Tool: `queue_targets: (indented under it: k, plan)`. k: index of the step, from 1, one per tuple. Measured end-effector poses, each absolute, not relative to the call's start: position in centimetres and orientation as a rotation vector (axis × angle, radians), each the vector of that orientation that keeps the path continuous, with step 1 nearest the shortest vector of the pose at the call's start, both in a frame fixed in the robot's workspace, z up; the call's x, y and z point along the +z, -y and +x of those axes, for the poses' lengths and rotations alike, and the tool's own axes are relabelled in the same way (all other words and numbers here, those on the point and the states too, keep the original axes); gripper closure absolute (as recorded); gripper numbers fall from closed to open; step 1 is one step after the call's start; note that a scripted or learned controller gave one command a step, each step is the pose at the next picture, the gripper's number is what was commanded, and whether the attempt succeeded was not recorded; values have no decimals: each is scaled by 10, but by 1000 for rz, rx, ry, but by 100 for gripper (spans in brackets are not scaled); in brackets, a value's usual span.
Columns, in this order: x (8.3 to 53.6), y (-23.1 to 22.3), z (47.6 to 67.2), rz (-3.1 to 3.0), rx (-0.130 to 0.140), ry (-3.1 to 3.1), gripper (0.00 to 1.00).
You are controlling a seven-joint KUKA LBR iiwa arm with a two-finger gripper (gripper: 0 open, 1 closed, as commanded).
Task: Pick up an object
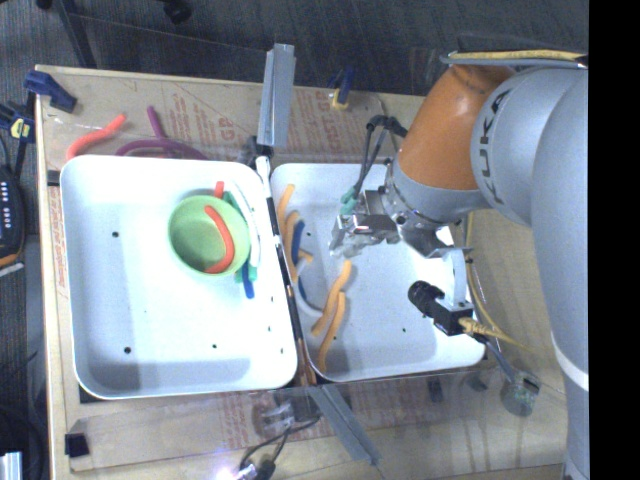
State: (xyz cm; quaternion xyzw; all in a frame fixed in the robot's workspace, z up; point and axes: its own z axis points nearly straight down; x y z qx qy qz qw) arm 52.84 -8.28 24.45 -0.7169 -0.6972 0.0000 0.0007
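I am hanging my gripper (345,236) over the right bin (395,372), above the middle of its floor and a little toward its left wall, my grey wrist and orange band (445,128) crossing in over the bin's right and far rims. Whether the gripper is open or closed I cannot tell from this slant; nothing is showing itself held in it.

Just beside the gripper, on the near side, a long orange piece (335,308) is lying on the right bin's floor, running down toward the bin's near-left corner. It is lying free, apart from me. A dark blue piece (297,243) and a thinner orange strip (286,206) are resting along the right bin's left wall.

Past that wall, the left bin (120,368) is sitting edge to edge with the right bin. In it a green bowl (195,233) is lying toward the side shared with the right bin, a red curved piece (232,236) is resting in it, and a small blue piece (248,286) is poking out at its near edge.

Farther still from the right bin, beyond the left bin's far rim, a purple loop (160,148) and an orange stick (95,136) are lying on the bench.
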Motion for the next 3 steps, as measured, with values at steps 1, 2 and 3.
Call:
queue_targets:
  k: [1,2,3]
  plan:
    - [244,83,528,-2250,0,2189,0]
    - [141,128,541,-2279,6,2154,0]
    - [91,149,557,-2180,3,2255,0]
